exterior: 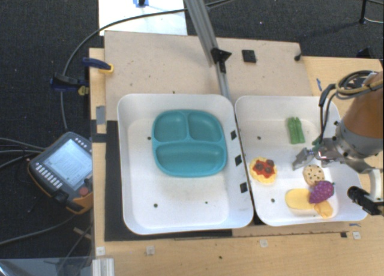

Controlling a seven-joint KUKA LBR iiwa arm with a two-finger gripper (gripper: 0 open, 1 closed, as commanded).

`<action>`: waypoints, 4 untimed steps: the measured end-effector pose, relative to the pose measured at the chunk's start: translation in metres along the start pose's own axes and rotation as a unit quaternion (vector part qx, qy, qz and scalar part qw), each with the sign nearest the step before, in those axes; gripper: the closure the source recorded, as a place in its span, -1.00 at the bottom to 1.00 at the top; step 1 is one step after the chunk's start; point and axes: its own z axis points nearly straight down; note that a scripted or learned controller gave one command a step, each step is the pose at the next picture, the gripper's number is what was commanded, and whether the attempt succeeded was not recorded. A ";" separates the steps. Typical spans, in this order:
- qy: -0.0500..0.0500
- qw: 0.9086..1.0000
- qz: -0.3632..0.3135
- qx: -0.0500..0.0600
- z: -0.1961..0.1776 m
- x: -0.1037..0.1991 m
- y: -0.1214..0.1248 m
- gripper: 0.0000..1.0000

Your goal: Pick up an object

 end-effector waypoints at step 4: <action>0.001 1.000 -0.004 -0.001 -0.103 0.048 -0.007 1.00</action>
